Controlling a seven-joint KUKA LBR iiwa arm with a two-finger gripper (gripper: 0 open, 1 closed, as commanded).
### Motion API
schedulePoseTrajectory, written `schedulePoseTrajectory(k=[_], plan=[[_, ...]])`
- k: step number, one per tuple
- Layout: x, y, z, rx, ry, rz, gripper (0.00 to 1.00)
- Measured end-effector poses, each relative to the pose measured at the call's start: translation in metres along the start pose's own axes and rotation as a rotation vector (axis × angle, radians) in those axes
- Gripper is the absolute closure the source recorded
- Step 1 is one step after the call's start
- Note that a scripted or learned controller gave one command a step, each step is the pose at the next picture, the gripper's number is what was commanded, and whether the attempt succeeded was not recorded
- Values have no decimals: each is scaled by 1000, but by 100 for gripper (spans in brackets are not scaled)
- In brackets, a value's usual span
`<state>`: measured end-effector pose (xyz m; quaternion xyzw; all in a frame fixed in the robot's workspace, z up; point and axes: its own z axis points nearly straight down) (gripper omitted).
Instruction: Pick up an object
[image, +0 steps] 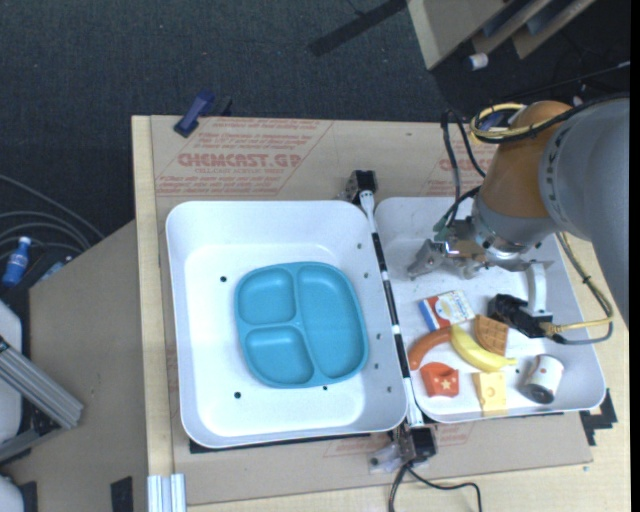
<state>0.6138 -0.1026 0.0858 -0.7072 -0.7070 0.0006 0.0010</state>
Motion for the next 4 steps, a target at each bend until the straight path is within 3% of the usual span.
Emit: schedulePoseTrajectory(k=[1, 2, 3, 4], plan=[[11, -75, 2, 1, 1, 0, 0], [12, -74, -8, 0, 1, 1, 100], [55, -34, -99, -4, 0, -2, 100], [77, -84, -162, -3, 0, -1, 100]])
